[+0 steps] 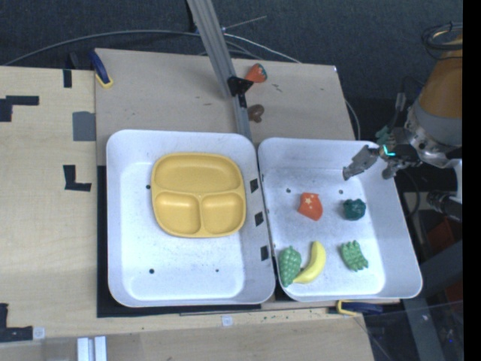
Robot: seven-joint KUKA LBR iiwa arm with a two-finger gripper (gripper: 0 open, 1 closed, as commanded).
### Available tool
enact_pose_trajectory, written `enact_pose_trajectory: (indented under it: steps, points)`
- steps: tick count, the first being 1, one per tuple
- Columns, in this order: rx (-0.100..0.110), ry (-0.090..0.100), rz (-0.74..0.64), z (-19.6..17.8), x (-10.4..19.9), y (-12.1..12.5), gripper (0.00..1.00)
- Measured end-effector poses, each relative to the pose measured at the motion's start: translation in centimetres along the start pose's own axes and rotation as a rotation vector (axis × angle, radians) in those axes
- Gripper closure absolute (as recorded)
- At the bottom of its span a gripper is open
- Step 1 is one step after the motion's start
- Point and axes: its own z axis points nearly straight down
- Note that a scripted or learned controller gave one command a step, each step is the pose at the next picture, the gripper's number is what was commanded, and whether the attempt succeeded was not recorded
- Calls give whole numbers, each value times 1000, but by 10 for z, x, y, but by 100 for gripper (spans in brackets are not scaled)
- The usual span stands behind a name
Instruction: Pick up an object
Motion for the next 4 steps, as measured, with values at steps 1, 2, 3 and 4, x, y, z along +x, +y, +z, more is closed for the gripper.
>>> enact_pose_trajectory:
  steps: [1,2,3,4]
  points:
    - [4,-1,1,44,0,3,0]
    - [5,0,1,89,6,-2,0]
    - [-2,2,1,146,12,5,0]
    - [-6,-1,0,133,11,6,100]
